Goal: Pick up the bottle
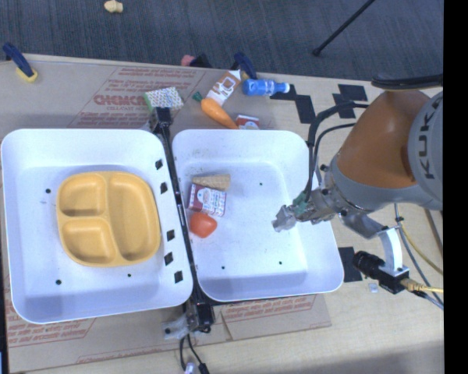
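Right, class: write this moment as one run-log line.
task: pick up bottle | hand: over right bin, right side | bottle: on bench behind bins, apart from hand | left bin: yellow tray

Arm (390, 150) enters from the right edge, orange band uppermost, grey wrist angled down and to the left. Gripper (285, 220) sits low, tip pointing left. Finger detail too small and blurred to resolve; nothing discernible between them, as far as visible.
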### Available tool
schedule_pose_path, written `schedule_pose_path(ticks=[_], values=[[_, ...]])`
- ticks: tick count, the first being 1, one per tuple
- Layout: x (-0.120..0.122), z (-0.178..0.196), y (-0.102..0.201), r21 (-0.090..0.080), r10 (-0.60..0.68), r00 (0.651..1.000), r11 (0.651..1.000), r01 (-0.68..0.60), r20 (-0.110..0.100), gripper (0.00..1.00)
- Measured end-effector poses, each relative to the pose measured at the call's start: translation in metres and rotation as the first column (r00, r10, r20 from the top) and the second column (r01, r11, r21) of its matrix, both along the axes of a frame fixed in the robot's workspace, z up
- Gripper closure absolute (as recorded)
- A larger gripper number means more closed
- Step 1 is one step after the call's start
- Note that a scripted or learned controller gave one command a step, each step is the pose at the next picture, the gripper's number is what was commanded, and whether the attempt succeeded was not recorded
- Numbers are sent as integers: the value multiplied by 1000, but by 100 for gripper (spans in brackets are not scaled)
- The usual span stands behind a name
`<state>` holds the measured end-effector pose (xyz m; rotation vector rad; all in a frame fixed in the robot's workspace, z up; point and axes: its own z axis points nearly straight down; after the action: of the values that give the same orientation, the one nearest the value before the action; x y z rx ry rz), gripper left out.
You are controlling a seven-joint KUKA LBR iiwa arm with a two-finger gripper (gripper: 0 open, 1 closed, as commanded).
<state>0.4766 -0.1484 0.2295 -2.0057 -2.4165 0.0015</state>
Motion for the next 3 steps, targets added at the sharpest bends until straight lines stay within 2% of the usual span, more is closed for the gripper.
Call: schedule_pose_path(ticks=[1,2,3], values=[[-1,-72,40,2,77,997,997,-77,-3,100],[0,-21,63,0,394,919,919,-394,1,100],[-1,-83,49,3,341,940,940,-341,-3,100]])
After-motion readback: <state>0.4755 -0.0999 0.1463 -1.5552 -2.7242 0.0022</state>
